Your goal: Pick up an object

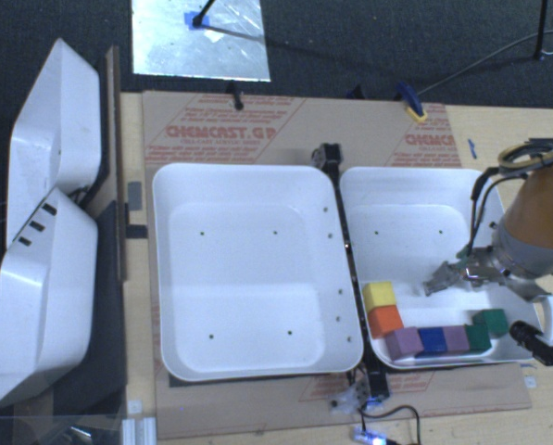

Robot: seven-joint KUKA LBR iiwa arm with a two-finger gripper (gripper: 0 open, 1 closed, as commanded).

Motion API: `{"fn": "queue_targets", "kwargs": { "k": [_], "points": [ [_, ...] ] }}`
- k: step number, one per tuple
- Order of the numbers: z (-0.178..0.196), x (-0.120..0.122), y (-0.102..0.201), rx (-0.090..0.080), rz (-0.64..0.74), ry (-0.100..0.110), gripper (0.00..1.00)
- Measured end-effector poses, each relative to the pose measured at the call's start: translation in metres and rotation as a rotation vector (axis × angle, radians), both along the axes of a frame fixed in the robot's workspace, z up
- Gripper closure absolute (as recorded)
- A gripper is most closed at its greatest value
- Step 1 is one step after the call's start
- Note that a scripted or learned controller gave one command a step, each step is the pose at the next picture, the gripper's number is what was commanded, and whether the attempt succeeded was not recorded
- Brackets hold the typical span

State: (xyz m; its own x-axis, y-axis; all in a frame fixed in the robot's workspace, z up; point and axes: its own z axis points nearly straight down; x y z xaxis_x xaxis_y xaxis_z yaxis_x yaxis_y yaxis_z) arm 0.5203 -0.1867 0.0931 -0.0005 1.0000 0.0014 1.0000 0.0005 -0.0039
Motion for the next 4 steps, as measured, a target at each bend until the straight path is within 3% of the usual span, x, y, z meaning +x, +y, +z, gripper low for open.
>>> {"fn": "queue_targets", "kwargs": {
  "k": [1,2,4],
  "points": [
    [-0.007,0.0,0.0,-0.001,0.0,-0.005,0.0],
    [0.004,0.001,0.0,-0.002,-0.001,-0.006,1.0],
    [0.109,-0.001,-0.001,-0.003,0.001,-0.009,1.0]
  ]
}}
